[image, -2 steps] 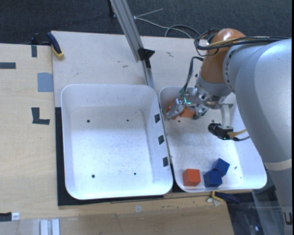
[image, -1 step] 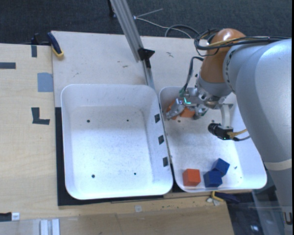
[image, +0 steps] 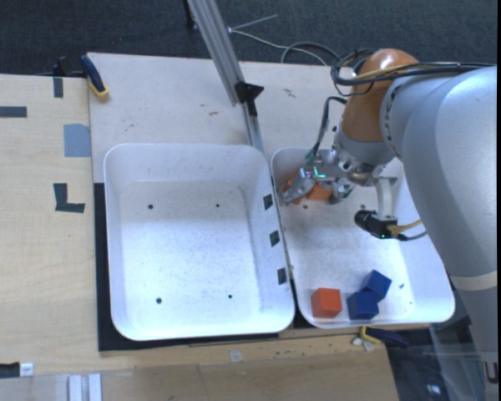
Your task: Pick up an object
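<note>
Partly hidden: orange object [image: 318, 192] under gripper [image: 311, 185] | grip unclear

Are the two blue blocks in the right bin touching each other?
Touching. The camera view shows the two blue blocks overlapping with no gap, near the right bin's front corner.

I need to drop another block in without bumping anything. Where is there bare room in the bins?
The left bin has a bare floor from wall to wall. In the right bin, the middle floor between the end effector at the far end and the blocks is free. It is crowded near the front, where the orange block and two blue blocks sit.
</note>
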`<state>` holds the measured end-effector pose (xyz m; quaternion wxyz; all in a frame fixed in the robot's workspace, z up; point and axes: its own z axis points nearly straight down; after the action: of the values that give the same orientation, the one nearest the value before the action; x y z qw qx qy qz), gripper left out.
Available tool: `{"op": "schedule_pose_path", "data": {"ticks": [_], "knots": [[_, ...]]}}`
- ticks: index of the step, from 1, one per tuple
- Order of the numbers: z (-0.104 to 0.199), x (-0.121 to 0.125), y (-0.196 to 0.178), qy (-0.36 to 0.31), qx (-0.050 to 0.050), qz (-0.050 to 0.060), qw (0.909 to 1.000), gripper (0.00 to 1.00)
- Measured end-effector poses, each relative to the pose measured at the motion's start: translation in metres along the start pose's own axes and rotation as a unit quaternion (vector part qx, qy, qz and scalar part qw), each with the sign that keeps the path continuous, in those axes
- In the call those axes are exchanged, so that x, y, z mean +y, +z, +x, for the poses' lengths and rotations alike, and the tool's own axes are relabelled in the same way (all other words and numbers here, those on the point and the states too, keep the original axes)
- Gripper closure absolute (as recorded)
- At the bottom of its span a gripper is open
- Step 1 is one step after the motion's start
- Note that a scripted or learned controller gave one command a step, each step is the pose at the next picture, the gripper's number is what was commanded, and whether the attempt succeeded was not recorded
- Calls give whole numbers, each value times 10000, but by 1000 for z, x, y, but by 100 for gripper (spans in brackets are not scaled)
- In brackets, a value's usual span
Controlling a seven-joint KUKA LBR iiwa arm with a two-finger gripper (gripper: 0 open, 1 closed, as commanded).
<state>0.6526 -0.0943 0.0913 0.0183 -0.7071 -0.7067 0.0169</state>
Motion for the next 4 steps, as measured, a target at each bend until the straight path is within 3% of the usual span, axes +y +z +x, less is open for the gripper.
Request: {"op": "schedule_pose_path", "data": {"ticks": [3, 4], "knots": [[0, 0, 0, 1, -1, 0, 10000, 0], [48, -15, -105, -29, -6, -284, 9996, 0]]}}
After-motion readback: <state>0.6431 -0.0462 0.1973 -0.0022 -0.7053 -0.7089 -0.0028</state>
